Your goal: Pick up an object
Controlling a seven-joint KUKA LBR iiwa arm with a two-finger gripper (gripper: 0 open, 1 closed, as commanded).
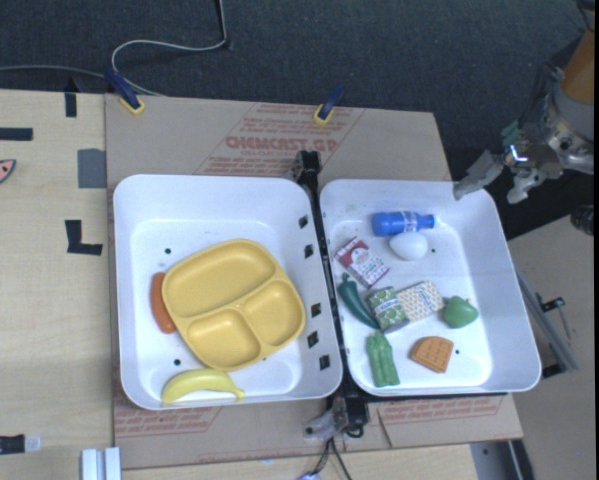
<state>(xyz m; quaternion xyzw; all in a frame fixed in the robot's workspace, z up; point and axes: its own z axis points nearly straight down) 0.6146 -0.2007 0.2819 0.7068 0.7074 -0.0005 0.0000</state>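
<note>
Grey arm (569, 118) hangs off the right bin's (514, 308) corner (top right).

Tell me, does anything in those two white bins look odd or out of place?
Mildly odd: in the left bin, the yellow divided plate lies askew, covering most of an orange item beside it. A banana lies by the front wall. The right bin's toys are jumbled but not spilled or damaged.

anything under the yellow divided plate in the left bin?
An orange item pokes out from under the yellow divided plate's left edge; the rest of it is covered. A banana lies beside the plate's front edge.
</note>
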